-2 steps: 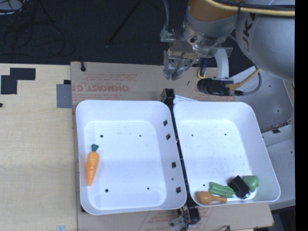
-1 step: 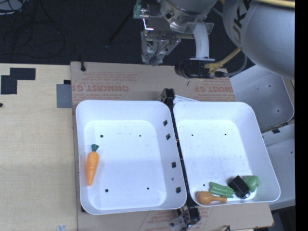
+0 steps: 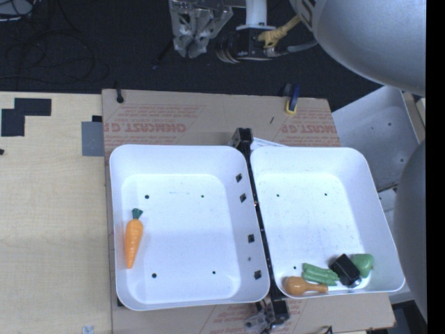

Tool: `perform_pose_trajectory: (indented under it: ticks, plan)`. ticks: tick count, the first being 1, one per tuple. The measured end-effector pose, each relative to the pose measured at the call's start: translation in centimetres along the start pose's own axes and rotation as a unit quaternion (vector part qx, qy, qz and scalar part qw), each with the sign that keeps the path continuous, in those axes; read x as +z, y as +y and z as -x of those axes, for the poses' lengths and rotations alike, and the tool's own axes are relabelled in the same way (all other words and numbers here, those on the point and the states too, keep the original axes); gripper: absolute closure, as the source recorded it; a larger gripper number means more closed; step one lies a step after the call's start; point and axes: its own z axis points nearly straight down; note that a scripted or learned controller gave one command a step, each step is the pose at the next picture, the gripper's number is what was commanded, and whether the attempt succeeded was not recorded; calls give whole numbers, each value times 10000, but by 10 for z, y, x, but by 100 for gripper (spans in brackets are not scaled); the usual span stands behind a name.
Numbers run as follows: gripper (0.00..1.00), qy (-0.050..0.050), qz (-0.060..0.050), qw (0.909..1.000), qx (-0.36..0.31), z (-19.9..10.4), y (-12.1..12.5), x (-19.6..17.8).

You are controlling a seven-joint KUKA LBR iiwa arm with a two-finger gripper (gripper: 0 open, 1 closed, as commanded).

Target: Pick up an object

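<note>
An orange toy carrot [image 3: 133,237] with a green top lies at the left side of the left bin [image 3: 174,160]. In the right bin [image 3: 313,160], at the near right corner, sit a green bean pod [image 3: 319,273], a small black block [image 3: 345,269], a green piece [image 3: 363,261] behind it, and an orange-brown pear-shaped toy [image 3: 303,286]. My gripper [image 3: 197,39] hangs high at the top of the view, above the bench's far edge and well clear of both bins, with nothing seen between its fingers.
The grey arm [image 3: 368,26] fills the upper right. A black divider clamp [image 3: 250,214] runs between the bins. Both bins rest on a brown cardboard sheet [image 3: 208,120]; a blue and yellow clip [image 3: 292,99] stands at its far edge.
</note>
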Motion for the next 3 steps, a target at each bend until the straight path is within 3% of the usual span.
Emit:
perform_pose_trajectory:
  ticks: [3]
  plan:
    - [100, -18, -54, 10000, -33, -1, -1, 5]
